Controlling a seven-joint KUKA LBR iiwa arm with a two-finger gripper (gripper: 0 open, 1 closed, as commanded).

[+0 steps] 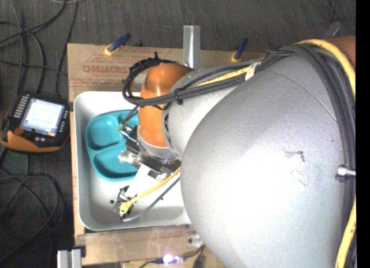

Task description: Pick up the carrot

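Evidently mid-reach: the gripper hangs low inside the white bin, at the edge of a teal two-pocket dish.
The grey arm, with the orange band above its wrist, leans in steeply and its bulk covers much of the bench, so I cannot tell where the carrot lies — probably under the wrist. Whether the gripper is spread or closed, or has anything in it, I cannot tell either. The dish sits toward the bin's far side, with bare floor nearer the camera; I judge the pick not yet done.
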